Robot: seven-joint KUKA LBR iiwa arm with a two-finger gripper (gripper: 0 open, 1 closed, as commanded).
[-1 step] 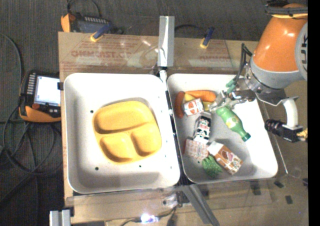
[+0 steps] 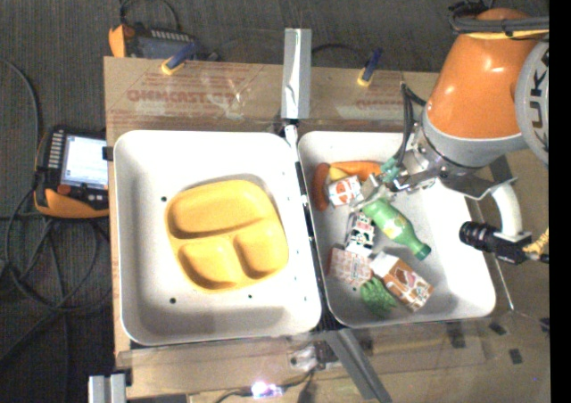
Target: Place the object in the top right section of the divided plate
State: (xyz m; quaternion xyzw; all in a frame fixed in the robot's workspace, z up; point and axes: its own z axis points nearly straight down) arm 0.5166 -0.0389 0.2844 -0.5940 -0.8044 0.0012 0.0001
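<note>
The yellow divided plate point(image 2: 228, 232) is lying in the left bin point(image 2: 134, 214). The right bin point(image 2: 473, 294) is crowded with a green bottle point(image 2: 398, 229), small cartons point(image 2: 360, 234) and an orange item point(image 2: 352, 168) beneath the gripper point(image 2: 393, 176), whose state cannot be told. "UK" is being shown on the arm point(image 2: 486, 89).

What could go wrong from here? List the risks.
1. The right bin is crowded: the green bottle touches small cartons, so the gripper may snag a neighbour.
2. The yellow divided plate sits askew, so the top right section may be misjudged.
</note>
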